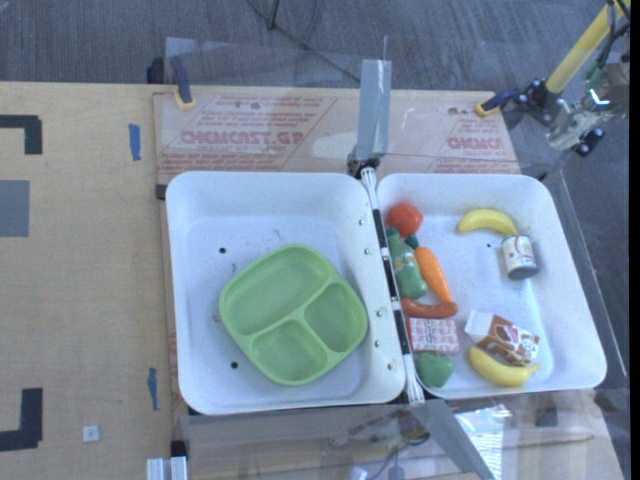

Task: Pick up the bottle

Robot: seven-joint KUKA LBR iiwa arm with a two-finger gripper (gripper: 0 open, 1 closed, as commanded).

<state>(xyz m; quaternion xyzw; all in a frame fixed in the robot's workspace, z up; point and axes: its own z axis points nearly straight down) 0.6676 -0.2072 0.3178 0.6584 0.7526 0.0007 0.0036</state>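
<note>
The arm (578, 50) shows at the top right corner, a yellow slanted link leading down to a pale gripper (580, 126) with dark fittings, held off beyond the tabletop.

I see a wooden counter (80, 298) carrying two shallow white bins side by side, the left bin (190, 218) touching the right bin (570, 298). Blue tape strips (134, 141) and black markings (24, 134) lie on its surface.
</note>
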